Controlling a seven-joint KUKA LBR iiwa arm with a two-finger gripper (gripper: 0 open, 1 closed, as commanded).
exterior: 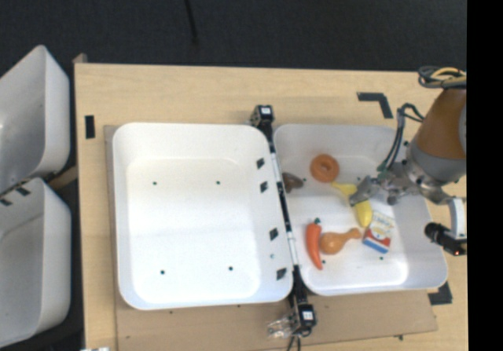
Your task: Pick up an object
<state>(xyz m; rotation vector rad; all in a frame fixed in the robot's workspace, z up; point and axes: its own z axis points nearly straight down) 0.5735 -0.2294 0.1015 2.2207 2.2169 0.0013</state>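
The right bin (416, 267) holds several small objects. An orange ring (324, 167) lies near the bin's back. A yellow banana-shaped piece (360, 208) lies in the middle. Toward the front are an orange carrot (314, 244), an orange gourd (338, 241) and a small white, red and blue box (380, 233). A small brown object (293, 181) rests by the left wall. My gripper (369, 189) reaches in from the right and sits low, just above the upper end of the yellow piece. The arm's orange band (442, 123) is at the right edge.
The left bin (130, 184) lies beside the right one, with a divider of black clips (275, 200) between them. Both rest on a wooden bench (181, 90). White chair-like shapes (27, 184) stand at the far left.
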